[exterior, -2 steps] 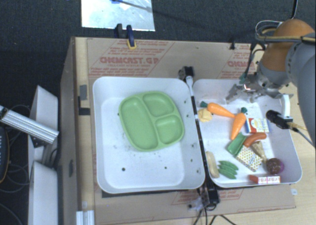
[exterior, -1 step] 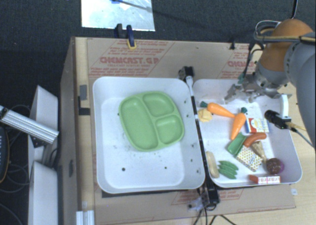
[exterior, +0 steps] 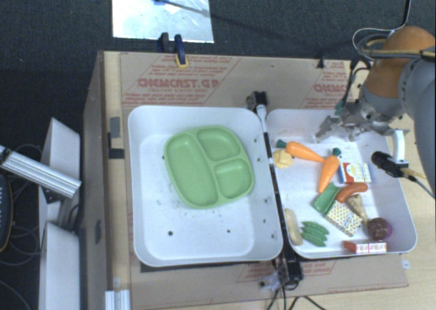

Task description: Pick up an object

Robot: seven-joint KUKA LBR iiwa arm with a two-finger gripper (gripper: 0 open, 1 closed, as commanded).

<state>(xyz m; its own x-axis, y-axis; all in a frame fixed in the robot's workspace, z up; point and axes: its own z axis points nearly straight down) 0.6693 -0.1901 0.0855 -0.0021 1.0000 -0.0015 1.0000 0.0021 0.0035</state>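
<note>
The right bin (exterior: 300, 125) holds several toy foods. Two orange carrots (exterior: 304, 152) (exterior: 328, 171) lie near its middle, with a small yellow piece (exterior: 281, 159) at the left wall. Nearer the front lie a green vegetable (exterior: 325, 199), a brown sausage (exterior: 351, 191), a checkered box (exterior: 344, 218), a purple ball (exterior: 379, 228), green pea pods (exterior: 313, 232) and a beige piece (exterior: 293, 225). A red-and-white carton (exterior: 356, 172) sits to the right of the carrots. My gripper (exterior: 336, 133) hangs over the bin's back part, above and behind the carrots, open with nothing between its fingers.
The left bin (exterior: 146, 234) bears a green divided plate (exterior: 209, 165). A red-and-white packet (exterior: 364, 248) lies at the right bin's front rim. Bare white floor shows at the back left of the right bin. The arm (exterior: 395, 70) comes in from the upper right.
</note>
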